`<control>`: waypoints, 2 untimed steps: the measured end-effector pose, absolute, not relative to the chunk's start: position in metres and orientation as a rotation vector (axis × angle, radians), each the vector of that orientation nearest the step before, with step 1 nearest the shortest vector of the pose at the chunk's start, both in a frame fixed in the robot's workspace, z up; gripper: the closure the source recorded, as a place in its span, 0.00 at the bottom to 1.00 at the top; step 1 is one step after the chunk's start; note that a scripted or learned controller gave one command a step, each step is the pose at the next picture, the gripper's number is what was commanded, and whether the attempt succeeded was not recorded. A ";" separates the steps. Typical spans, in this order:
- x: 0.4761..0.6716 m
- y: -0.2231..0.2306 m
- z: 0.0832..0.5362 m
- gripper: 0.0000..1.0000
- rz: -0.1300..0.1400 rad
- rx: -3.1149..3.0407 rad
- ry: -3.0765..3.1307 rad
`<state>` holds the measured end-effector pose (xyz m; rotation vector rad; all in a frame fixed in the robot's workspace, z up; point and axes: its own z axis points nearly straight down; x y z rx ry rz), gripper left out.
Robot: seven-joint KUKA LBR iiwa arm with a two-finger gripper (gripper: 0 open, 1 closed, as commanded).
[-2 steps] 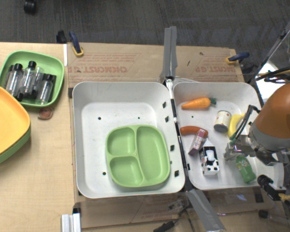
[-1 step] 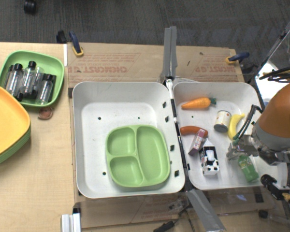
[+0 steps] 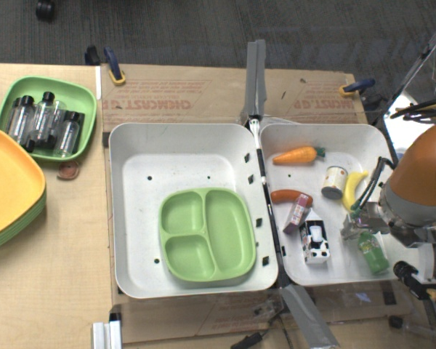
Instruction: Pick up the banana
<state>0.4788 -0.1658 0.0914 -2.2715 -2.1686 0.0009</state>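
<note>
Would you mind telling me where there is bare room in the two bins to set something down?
Left bin: bare floor above and left of the green divided plate. Right bin is crowded: carrot, banana, can, cow carton, green bottle, gripper; only its top-right corner is bare.

Left white bin point(image 3: 131, 217): one light-green plastic three-compartment tray point(image 3: 206, 233).
Right white bin point(image 3: 305, 133): orange toy carrot with green top point(image 3: 298, 155); small cream cylindrical can point(image 3: 335, 182) lying on its side; red-orange sausage-shaped piece point(image 3: 288, 195); dark red wrapped bar point(image 3: 298, 212); black-and-white carton point(image 3: 316, 241); green translucent bottle point(image 3: 373, 254).
Bench, far left: green square tray point(image 3: 13, 93) holding clear vials with black caps point(image 3: 45, 125); stacked yellow-orange plates point(image 3: 11, 191).
</note>
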 end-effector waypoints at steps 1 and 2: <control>0.477 -0.167 0.091 1.00 0.002 -2.243 -2.197; 0.477 -0.163 0.091 1.00 0.002 -2.196 -2.244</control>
